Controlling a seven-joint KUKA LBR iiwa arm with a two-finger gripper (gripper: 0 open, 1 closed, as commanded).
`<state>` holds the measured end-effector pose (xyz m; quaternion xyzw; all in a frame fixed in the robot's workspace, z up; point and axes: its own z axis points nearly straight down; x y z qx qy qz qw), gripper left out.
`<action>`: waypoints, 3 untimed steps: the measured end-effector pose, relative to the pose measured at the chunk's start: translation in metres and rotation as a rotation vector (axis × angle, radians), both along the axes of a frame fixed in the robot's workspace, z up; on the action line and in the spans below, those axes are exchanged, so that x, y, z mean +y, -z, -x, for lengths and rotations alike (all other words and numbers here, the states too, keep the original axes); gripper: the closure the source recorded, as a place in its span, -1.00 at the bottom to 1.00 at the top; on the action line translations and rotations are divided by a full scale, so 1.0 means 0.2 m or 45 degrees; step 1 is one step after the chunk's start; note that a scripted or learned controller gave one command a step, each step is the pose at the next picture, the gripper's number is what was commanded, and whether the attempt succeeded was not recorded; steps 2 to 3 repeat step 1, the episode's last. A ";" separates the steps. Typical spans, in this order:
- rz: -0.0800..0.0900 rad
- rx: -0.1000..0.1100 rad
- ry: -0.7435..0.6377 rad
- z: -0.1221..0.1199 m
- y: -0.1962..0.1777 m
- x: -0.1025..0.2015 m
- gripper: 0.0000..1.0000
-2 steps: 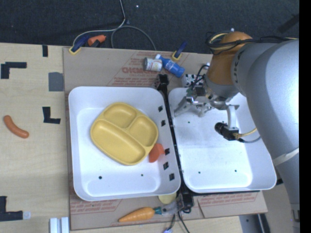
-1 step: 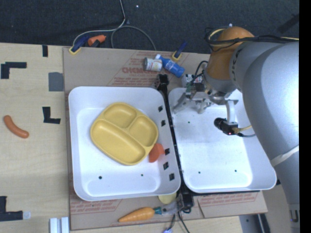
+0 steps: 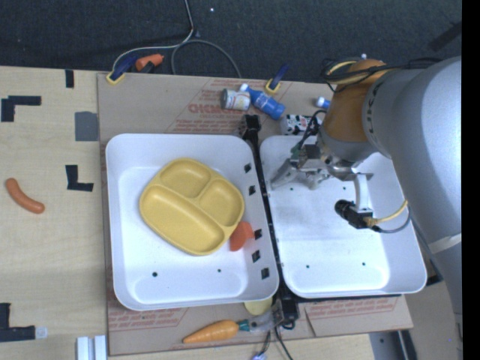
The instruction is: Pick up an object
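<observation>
Over the right bin, the gripper hangs low near the divider, its two thin fingers spread apart with nothing between them. What there is to pick lies in the left bin: a yellow divided plate with a small orange piece touching its lower right edge. The orange piece looks the easier grab (the plate seems too wide), so cross the divider, centre above it, and close from both sides.
</observation>
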<state>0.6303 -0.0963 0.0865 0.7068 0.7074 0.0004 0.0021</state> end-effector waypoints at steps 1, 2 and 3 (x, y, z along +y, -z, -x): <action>-0.003 0.002 -0.002 -0.17 0.01 -0.01 -1.00; -0.003 0.002 -0.002 -0.17 0.01 -0.01 -1.00; -0.003 0.002 -0.002 -0.17 0.01 -0.01 -1.00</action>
